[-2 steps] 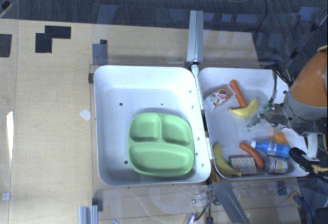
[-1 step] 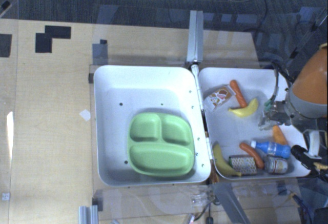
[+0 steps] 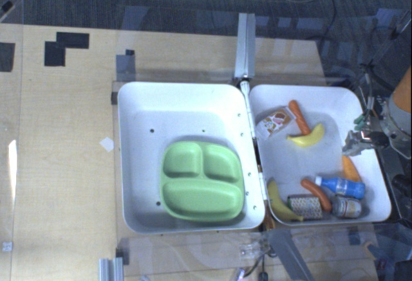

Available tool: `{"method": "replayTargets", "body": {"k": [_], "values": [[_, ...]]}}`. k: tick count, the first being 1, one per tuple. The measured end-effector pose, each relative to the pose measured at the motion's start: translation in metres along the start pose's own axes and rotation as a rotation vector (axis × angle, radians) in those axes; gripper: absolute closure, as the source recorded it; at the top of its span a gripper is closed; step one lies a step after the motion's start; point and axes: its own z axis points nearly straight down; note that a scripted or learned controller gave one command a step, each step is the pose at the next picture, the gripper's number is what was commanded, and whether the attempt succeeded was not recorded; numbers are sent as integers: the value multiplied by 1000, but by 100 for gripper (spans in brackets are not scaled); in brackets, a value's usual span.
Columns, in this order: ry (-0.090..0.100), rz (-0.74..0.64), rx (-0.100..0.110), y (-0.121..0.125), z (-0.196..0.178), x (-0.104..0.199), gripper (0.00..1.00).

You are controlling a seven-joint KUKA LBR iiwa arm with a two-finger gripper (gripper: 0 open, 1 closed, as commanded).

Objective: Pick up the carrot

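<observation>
An orange carrot (image 3: 351,168) lies near the right wall of the right bin (image 3: 335,94), just above a blue bottle (image 3: 344,186). My gripper (image 3: 359,142) hangs at the bin's right edge, directly above the carrot's upper end and close to it. I see nothing held in it. The arm's orange band (image 3: 403,94) shows at the right border.
The right bin also holds a yellow banana (image 3: 308,136), a snack packet (image 3: 275,122), an orange-red sausage (image 3: 298,116), a second banana (image 3: 278,200), a red sausage (image 3: 315,191), a grater-like block (image 3: 304,206) and a can (image 3: 347,209). A green divided plate (image 3: 202,180) sits in the left bin (image 3: 138,145).
</observation>
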Motion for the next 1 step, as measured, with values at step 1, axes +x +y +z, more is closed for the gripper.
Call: {"method": "replayTargets", "body": {"k": [1], "values": [[-3,-570,-7,-17,106,-12,100]]}}
